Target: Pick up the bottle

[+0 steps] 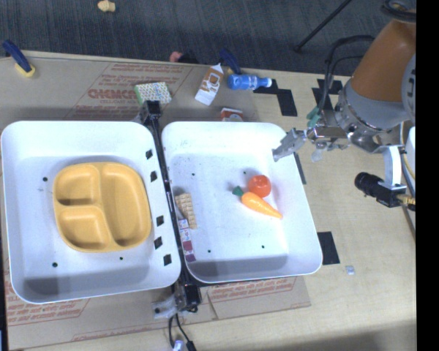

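Observation:
A small blue bottle (pixel 246 82) lies on its side on the bench, behind the right bin (pixel 301 229) and outside it. My gripper (pixel 287 146) hangs over the right bin's far right corner, below and to the right of the bottle and well apart from it. Nothing shows in the gripper. The grey arm with its orange band (pixel 384 61) comes in from the right.
An orange carrot (pixel 261 205) and a red tomato (pixel 259 185) lie in the right bin, with a waffle-like piece (pixel 184 209) at its left wall. The left bin (pixel 18 196) holds a yellow divided plate (pixel 102 205). A small carton (pixel 209 85) and a green block (pixel 153 92) lie near the bottle.

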`<state>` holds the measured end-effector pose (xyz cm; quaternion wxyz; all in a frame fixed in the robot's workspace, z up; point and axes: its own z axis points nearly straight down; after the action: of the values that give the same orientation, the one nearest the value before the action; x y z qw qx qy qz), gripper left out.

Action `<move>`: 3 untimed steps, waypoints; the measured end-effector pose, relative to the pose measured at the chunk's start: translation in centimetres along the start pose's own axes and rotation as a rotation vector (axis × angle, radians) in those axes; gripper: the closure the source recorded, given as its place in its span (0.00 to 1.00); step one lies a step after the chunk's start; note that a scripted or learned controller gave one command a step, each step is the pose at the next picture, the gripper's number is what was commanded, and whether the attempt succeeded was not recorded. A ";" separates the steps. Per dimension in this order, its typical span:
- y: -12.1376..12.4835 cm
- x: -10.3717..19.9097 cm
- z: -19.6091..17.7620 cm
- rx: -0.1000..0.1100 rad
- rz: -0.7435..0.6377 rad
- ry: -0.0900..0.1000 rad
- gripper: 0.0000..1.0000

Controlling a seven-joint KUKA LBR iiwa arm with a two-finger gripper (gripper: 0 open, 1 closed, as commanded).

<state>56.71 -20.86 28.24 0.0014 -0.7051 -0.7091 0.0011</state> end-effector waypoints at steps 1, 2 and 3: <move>0.0 0.0 -1.0 0.002 -0.005 0.000 1.00; -1.9 -0.2 -2.5 -0.002 0.316 -0.001 1.00; -5.3 0.7 -2.9 0.003 0.658 0.002 1.00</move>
<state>51.46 -20.19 31.19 0.0026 -0.8964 -0.4433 0.0020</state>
